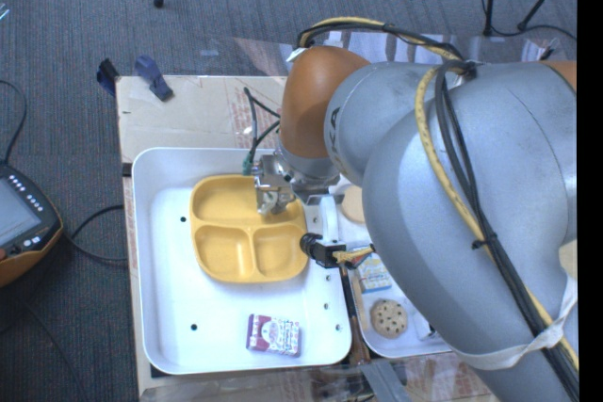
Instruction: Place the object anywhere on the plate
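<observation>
A yellow sectioned plate (247, 229) lies in the left white bin (165, 297). My gripper (272, 201) hangs over the plate's far right compartment, close to its rim. Nothing can be made out between the fingertips from this angle. A small maroon and white packet (273, 334) lies flat on the bin floor in front of the plate, well apart from the gripper.
The right bin (407, 345) holds a cookie (387, 318), a printed card (374, 274) and a pale round item (352, 203), mostly hidden under the arm. The big grey arm covers the right half of the bench. Cardboard lies behind the left bin.
</observation>
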`<act>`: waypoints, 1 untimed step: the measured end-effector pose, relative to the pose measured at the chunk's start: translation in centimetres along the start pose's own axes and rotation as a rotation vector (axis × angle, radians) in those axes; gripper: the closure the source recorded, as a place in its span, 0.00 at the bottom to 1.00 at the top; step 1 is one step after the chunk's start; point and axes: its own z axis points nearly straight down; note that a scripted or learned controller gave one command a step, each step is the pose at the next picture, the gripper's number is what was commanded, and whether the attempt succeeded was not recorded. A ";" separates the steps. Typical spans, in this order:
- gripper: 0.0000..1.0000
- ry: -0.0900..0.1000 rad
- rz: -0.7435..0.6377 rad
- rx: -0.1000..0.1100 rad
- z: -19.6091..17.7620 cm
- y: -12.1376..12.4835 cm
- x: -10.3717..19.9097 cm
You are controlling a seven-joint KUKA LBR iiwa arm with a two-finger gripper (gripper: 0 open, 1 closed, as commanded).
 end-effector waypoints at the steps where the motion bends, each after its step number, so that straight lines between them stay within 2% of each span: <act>1: 1.00 0.001 0.001 0.000 0.0 -1.2 4.6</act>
